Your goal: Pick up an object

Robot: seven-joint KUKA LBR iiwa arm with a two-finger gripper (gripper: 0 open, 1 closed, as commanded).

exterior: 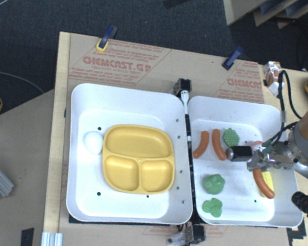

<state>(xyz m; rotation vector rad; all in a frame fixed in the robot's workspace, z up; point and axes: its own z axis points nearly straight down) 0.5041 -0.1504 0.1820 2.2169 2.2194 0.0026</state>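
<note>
sausages x3 & green veg x3 in same bin.

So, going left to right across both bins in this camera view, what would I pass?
White egg → yellow divided plate → leftmost orange sausage → rightmost orange sausage.

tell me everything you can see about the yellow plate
The yellow divided plate looks like matte plastic, rounded at the corners, with three compartments: one wide one at the far side, two smaller ones nearer the camera. It lies flat, right side up, mid left bin. A white egg sits against its left edge.
</note>
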